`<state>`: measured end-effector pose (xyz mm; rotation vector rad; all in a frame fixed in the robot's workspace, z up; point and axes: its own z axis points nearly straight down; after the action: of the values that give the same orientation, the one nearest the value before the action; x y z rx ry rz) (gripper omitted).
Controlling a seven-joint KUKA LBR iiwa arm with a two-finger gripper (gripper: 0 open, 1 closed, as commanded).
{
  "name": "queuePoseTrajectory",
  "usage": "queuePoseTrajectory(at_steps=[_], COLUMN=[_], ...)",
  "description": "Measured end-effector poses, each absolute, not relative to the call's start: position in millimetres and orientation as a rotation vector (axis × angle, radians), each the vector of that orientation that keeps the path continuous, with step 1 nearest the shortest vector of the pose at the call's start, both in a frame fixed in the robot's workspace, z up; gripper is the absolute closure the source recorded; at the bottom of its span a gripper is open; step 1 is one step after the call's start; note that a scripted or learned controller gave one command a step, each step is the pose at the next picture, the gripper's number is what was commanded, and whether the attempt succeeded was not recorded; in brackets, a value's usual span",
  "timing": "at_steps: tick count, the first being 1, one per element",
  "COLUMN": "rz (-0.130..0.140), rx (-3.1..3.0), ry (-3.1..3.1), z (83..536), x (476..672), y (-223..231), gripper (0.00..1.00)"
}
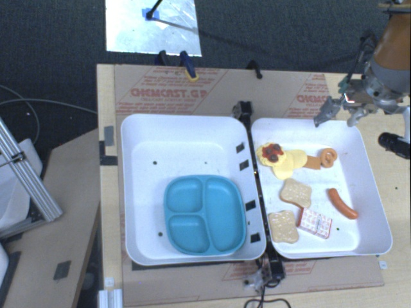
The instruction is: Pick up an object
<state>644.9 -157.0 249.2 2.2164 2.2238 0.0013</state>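
Gripper (pixel 338 112) seen upper right, above the right bin (pixel 371 191) rim; fingers (pixel 323 114) spread apart, nothing held between them.

- Bins (pixel 192 130): smooth white plastic, slightly glossy.
- Tray (pixel 205 213): matt blue plastic.
- Table (pixel 212 88): printed cardboard sheet.
- Upper left of frame, foil sheet (pixel 153 18): shiny, crinkled.

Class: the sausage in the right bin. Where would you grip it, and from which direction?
Grip the sausage at its middle, coming straight down with the fingers closing across its narrow width. It lies flat and diagonal, apart from the other food, so both long sides look free.
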Motion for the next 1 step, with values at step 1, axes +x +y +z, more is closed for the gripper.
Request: queuePoseTrajectory(at_steps=[1], rz=[0.006], rx=[2.211], ry=[2.218], z=[99.1], x=[627.7], y=[-192.4], gripper=[0.0])
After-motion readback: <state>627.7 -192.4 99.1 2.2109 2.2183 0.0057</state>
